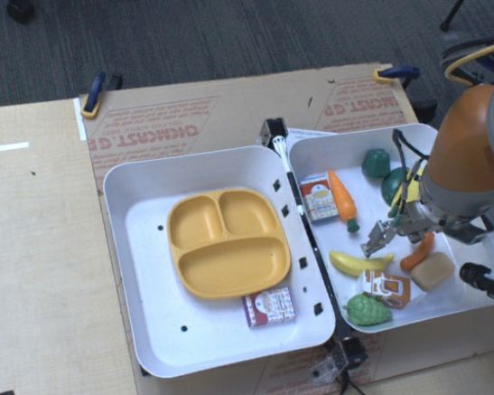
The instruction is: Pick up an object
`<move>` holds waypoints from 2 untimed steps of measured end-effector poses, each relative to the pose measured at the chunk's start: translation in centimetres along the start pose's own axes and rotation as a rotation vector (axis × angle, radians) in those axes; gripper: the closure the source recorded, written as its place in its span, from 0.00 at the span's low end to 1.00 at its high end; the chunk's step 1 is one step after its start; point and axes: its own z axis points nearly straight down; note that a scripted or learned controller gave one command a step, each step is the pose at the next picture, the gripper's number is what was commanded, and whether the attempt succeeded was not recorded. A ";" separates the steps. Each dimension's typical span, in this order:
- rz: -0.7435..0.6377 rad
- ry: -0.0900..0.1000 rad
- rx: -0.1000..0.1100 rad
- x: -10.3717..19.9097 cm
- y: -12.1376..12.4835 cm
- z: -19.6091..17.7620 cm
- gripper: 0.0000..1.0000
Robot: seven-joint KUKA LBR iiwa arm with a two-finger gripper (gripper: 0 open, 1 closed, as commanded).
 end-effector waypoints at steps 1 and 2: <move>0.146 0.000 0.003 1.9 10.0 1.0 0.00; -0.073 0.001 0.002 1.7 3.3 -4.1 0.00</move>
